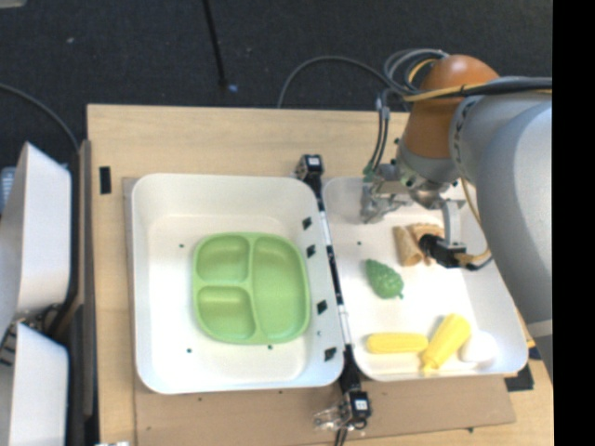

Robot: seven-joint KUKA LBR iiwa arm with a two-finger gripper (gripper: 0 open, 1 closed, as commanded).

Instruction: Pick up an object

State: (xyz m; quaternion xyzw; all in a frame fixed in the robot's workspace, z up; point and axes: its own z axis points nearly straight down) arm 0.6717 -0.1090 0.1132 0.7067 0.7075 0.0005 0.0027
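Note:
My gripper (375, 204) hangs over the far left part of the right bin (349, 249), with the grey arm and its orange band behind it. Nothing is visibly held in it. A tan wooden block (407, 242) lies just to the right of and in front of the gripper. Near the bin's middle is a green leafy toy (383, 279). Along the front wall lie a yellow corn-like piece (396, 343), a second yellow piece (447, 339) tilted beside it, and a small white object (482, 347).
The left bin (149, 249) holds a light green divided plate (251, 287) at its centre. A black-clipped divider (327, 268) separates the bins. The wooden bench (186, 137) surrounds both, with cables on the dark floor behind.

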